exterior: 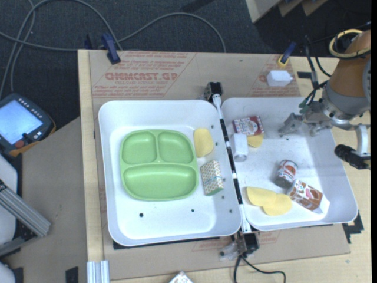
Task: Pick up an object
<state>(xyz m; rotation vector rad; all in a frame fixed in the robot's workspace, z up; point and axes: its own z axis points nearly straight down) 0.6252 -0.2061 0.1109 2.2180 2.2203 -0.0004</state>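
My gripper [303, 125] hangs over the back right part of the right bin [336, 175], fingers apart and nothing between them. To its left lie a red and white packet [247, 124], a white cylinder [240, 147] and a small yellow piece [255, 140]. Nearer the front are a small can [286, 173], a red wrapped packet [307, 195] and a flat yellow object [268, 200]. The left bin [118, 122] holds a green divided plate [159, 164], a yellow object [203, 141] and a speckled block [212, 177].
A divider rail [227, 152] runs between the two bins. A white block [279, 77] and blue clamps [109, 48] sit on the cardboard behind the bins. A handheld screen [17, 122] lies off the bench at the left.
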